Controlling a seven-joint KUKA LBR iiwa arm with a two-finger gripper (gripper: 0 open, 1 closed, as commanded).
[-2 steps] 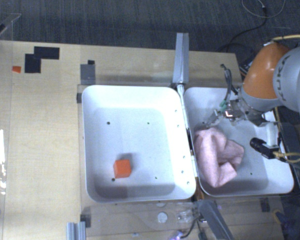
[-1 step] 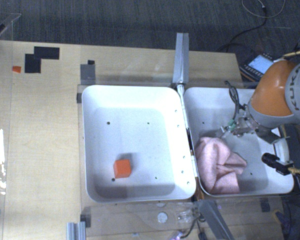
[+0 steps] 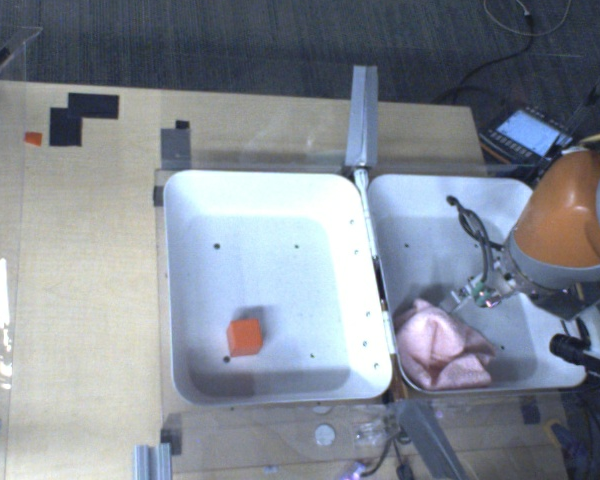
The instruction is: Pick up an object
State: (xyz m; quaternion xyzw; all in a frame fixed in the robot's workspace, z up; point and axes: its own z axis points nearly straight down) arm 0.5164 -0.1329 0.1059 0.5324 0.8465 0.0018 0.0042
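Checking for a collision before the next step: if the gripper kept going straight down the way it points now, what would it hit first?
Most likely the pink cloth in the right bin: the gripper sits just above its upper edge, though depth is unclear.

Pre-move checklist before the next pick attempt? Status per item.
1. Target present: pink cloth lies in the right bin, near corner. ok
2. Pincer placed at target: at the cloth's upper edge. ok
3. Cloth between the pincer's fingers: cannot tell
4. Cloth inside the bin walls: bunched against the near wall and the divider. not ok for a clean approach
5. Alternative target: orange block sits apart in the left bin. ok
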